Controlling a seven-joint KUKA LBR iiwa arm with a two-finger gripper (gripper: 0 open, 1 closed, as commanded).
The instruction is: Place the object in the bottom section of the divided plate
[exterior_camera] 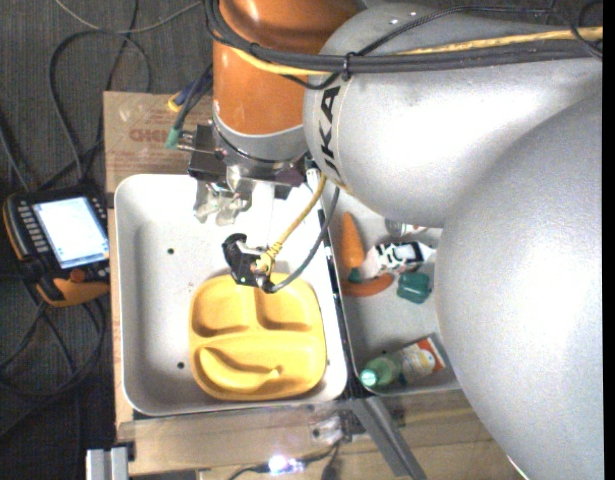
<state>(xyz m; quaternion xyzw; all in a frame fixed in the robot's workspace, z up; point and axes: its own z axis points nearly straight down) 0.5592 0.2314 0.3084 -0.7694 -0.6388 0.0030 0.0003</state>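
The plate (257,338), yellow with three sections, lies at the near end of the left bin (147,268). I see nothing in any section, the wide near one included. Which object is meant I cannot tell. Nothing shows in the gripper (221,204), which hangs over the far part of that bin, short of the plate. Whether its jaws are released or clenched I cannot tell.

The right bin (387,320) holds the likely candidates: a carrot (352,253) against the dividing wall, a white item (402,255), a teal block (415,286) and a green bottle (379,373).

Risks, as I judge them: a release from here would land on bare bin floor or in a far section. The looped cable (287,243) under the wrist could snag the plate's rim.
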